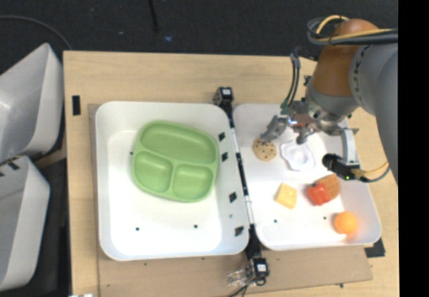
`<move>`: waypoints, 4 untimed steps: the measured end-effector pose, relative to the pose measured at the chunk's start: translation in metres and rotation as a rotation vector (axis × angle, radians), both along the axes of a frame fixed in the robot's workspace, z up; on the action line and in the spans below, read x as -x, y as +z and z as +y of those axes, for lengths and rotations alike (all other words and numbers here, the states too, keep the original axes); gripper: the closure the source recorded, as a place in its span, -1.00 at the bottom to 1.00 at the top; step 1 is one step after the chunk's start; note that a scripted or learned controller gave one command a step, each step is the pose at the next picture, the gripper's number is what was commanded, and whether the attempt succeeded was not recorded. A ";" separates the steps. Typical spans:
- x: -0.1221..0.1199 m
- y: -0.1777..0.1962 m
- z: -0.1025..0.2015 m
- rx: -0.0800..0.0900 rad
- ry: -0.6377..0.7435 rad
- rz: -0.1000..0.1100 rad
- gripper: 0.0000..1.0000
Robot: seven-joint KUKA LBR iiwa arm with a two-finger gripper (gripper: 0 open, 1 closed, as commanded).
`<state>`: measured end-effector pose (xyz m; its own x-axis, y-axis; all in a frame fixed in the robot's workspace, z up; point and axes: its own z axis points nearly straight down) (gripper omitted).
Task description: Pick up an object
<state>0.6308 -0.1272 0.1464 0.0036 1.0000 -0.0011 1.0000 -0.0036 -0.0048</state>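
Observation:
The right bin [268, 235] holds a round brown cookie [265, 149], a small white cup-like piece [297, 155], a yellow cheese wedge [286, 196], a red strawberry-like toy [323, 191] and an orange ball [346, 222]. My gripper [288, 133] hangs over the bin's far part, open, with its fingers [271, 132] spread. It sits just above and between the cookie and the white piece. Nothing is between the fingers.
In the left bin [114, 222] lies a green divided plate [175, 161]. A clamped ridge [238, 175] separates the two bins. The grey arm with its orange band [338, 74] comes in from the upper right. White chairs [27, 108] stand left of the bench.

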 end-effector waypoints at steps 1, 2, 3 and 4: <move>0.000 -0.048 -0.001 0.000 -0.001 -0.002 -1.00; -0.003 -0.031 -0.003 0.002 -0.004 -0.014 1.00; -0.012 0.030 -0.002 0.001 0.006 -0.011 1.00; -0.013 0.077 -0.003 0.001 0.006 -0.011 1.00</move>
